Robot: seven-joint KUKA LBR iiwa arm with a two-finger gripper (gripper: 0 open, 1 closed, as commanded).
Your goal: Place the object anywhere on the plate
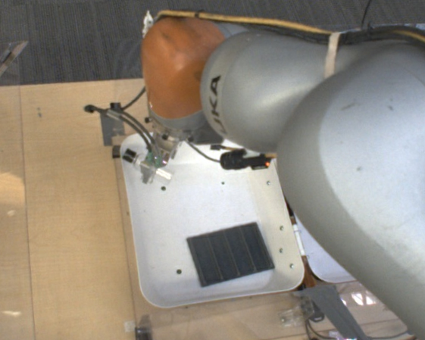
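Ridged mat [230, 254] in bin [155, 233], perhaps flat

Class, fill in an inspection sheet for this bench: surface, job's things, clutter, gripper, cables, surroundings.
Surface: wooden bench bearing a white bin; a second bin is mostly behind the arm.
Job's things: dark ribbed plate flat in the bin's near part; object not identifiable.
Clutter: nothing seen.
Gripper: gripper over the bin's far left corner.
Cables: black cable loops near the wrist.
Surroundings: grey carpet beyond the bench.
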